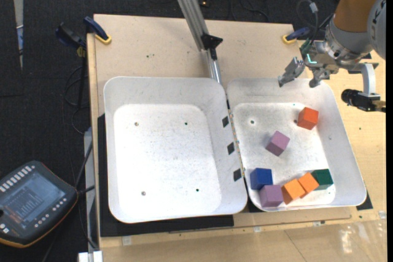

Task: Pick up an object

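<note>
The pincer [304, 73] is hanging above the far rim of the right bin [349, 156], its two fingers spread wide with nothing between them. The nearest candidate, an orange cube [307, 118], is sitting alone on the bin floor almost straight below and slightly toward the camera from the pincer, apart from everything else. A light purple cube [277, 143] is lying further in, toward the bin's middle. Along the near edge a cluster is crowding together: a blue cube [261, 178], a second purple cube [271, 195], two orange blocks [300, 186] and a green block [322, 178], apparently touching one another, though the slant is making the gaps hard to judge. The left bin [116, 132] is lying well away across the counter [153, 46]. The lone orange cube is probably the easiest target, needing a short drop. No readable writing is showing on the blocks or bins
</note>
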Motion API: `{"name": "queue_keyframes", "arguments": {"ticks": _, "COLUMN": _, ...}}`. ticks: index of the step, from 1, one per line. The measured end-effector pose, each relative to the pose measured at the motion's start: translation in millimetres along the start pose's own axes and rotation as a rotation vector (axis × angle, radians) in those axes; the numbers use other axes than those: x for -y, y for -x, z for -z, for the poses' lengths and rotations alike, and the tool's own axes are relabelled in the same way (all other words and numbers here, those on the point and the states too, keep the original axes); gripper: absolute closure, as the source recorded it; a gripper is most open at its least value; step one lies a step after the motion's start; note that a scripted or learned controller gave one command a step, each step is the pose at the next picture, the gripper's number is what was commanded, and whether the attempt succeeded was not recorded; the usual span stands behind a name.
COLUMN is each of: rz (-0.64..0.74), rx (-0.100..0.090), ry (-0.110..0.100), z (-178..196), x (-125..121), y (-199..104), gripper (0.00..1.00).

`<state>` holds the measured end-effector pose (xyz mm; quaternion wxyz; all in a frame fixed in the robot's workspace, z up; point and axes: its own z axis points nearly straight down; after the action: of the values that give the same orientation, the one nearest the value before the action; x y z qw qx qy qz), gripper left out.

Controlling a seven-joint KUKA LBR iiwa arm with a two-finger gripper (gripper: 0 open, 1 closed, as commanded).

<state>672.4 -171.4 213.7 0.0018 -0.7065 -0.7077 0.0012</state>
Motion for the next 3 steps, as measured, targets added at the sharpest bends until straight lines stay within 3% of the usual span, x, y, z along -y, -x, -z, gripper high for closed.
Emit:
{"name": "queue_keyframes", "arguments": {"ticks": 1, "rz": 0.002, "rx": 0.001, "ry": 0.002, "z": 2.5, "x": -0.5, "y": -0.3, "gripper": 0.0}}
{"name": "queue_keyframes", "arguments": {"ticks": 3, "rz": 0.002, "rx": 0.001, "ry": 0.0, "z": -86.5, "x": -8.7, "y": -5.4, "gripper": 0.0}}
